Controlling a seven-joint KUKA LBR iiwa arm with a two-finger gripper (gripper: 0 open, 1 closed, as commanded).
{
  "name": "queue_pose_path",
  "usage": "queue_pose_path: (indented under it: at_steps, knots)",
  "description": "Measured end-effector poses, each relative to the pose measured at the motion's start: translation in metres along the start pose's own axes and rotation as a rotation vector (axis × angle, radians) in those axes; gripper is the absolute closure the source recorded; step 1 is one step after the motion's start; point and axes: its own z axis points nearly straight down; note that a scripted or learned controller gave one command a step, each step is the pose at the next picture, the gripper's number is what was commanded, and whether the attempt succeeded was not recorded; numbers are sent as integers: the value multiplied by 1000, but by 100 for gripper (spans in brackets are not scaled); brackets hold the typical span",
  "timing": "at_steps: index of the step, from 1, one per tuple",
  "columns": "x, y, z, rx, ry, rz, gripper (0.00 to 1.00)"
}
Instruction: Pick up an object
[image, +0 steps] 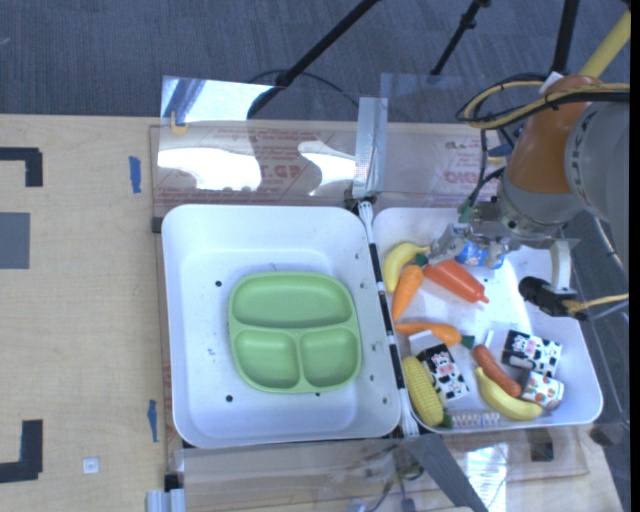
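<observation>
Currently I see the arm (560, 150) reaching in from the right, with the gripper (468, 243) low over the far end of the right bin (585, 385). Can't tell from this angle how its pincer is set; the tip is a blur of metal and blue against the toys.

Using the green divided plate (295, 331) as my reference, which sits alone in the middle of the left bin (190, 300):

- An orange carrot (455, 280) lies to the right of the plate and farther back, directly below the gripper tip, possibly touching it. I see nothing clearly between the fingers.
- A yellow banana (397, 259) lies right of the plate's far corner, just past the divider between the bins.
- A second carrot (406, 291) lies tilted just beside that banana.
- A third, slimmer carrot (432, 330) lies right of the plate, level with its middle.
- A corn cob (423, 391) sits right of the plate's near corner, against the right bin's left wall.
- A cow-print carton (446, 372) touches the corn on its far-right side.
- A red sausage (497, 370) and another banana (506, 396) lie farther right, close together.
- Two more cow-print cartons (531, 351) and (542, 388) sit farthest right from the plate.

Everything pickable is in the right bin.
</observation>
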Motion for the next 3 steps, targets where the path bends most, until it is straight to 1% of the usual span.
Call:
queue_pose_path:
  at_steps: [1,2,3]
  knots:
    - [-47,38,47,-2,0,-207,0]
    - [-97,-16,27,0,10,-180,0]
    - [-92,-54,45,-7,15,-148,0]
